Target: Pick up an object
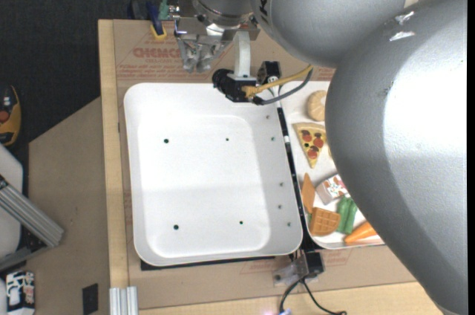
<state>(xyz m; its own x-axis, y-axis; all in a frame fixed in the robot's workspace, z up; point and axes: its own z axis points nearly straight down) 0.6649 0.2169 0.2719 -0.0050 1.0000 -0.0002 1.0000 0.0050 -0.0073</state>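
Hovering past the far edge of the left bin [148, 157], the gripper [197, 57] held nothing I could see; its fingers' state I couldn't tell. Toy food, the pizza slice [312, 143] included, lay right and nearer, in the right bin [297, 113].

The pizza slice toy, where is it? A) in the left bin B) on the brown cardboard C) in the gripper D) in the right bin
D: the pizza slice lies in the right bin, near its left wall, with other toy foods such as a waffle and a carrot.
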